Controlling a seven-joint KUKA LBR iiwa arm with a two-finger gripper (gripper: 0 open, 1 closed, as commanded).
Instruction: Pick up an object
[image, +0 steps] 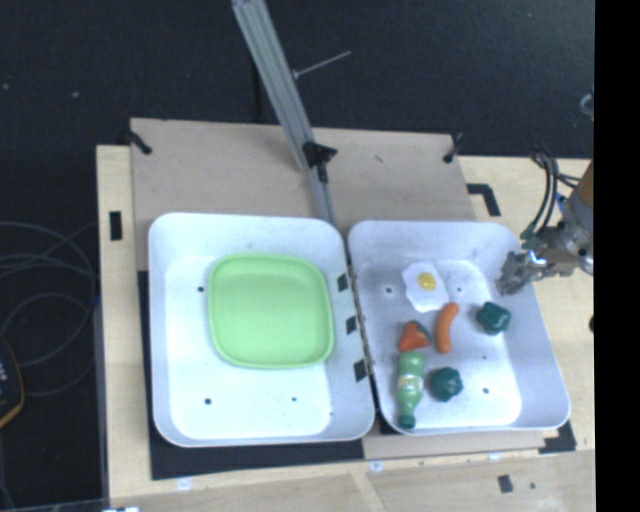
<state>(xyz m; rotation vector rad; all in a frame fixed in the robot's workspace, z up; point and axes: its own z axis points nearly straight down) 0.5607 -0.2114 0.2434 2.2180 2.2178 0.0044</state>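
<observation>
The fingers (512, 272) hang over the right bin's (530, 395) top right edge (too small and blurry to tell if they are wide or narrow). Just below them sits a dark green toy (492, 318). Farther left lie a fried egg (424, 285), an orange carrot (446, 327) and a green bottle (409, 385). A green plate (270, 310) rests in the left bin (180, 400).

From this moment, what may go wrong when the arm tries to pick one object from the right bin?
1. The gripper sits at the right bin's far right rim, so coming down there may hit the wall.
2. The orange carrot, red piece and fried egg lie close together, so a grasp may push a neighbour.
3. The green bottle lies near the bin's left wall, leaving little room.
</observation>
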